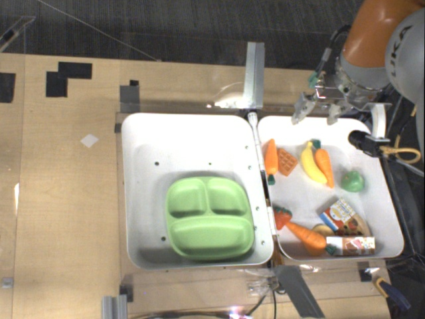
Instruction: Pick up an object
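Note:
My gripper point(316, 109) hangs over the back rim of the right bin point(392, 208), its two fingers spread apart with nothing between them. Below it in that bin lie a yellow banana point(309, 165) with an orange carrot point(323, 165) against it, a small carrot point(271, 156) beside a waffle piece point(287, 162), and a green round object point(353, 181). At the bin's front are a larger carrot point(303, 231), a small printed box point(340, 212) and a flat carton point(350, 245).
The left bin point(143, 151) holds a green divided plate point(209, 216). A metal post point(255, 75) stands behind the seam between the bins. The arm's orange band point(375, 28) and cables sit at the right.

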`<action>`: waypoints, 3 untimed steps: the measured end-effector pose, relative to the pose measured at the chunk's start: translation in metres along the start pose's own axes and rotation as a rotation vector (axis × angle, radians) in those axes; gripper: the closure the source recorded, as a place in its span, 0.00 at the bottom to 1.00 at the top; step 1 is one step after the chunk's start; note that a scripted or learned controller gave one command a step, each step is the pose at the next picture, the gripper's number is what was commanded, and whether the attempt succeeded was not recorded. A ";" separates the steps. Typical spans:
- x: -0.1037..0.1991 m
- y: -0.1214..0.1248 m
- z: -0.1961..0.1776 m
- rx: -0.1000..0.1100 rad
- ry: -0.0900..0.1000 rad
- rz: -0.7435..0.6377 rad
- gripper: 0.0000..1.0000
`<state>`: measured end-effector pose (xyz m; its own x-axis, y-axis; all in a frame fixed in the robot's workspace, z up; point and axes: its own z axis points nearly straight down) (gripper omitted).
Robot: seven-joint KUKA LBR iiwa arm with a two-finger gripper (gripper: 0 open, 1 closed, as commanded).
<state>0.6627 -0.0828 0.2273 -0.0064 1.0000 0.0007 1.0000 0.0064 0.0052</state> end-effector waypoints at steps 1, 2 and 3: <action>-0.042 -0.032 0.108 -0.008 -0.004 0.040 0.00; -0.067 -0.035 0.137 -0.008 -0.004 0.009 0.00; -0.049 0.008 0.139 -0.003 -0.001 0.108 0.00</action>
<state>0.6715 -0.1320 0.0881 0.1015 0.9948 0.0003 0.9948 -0.1015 0.0083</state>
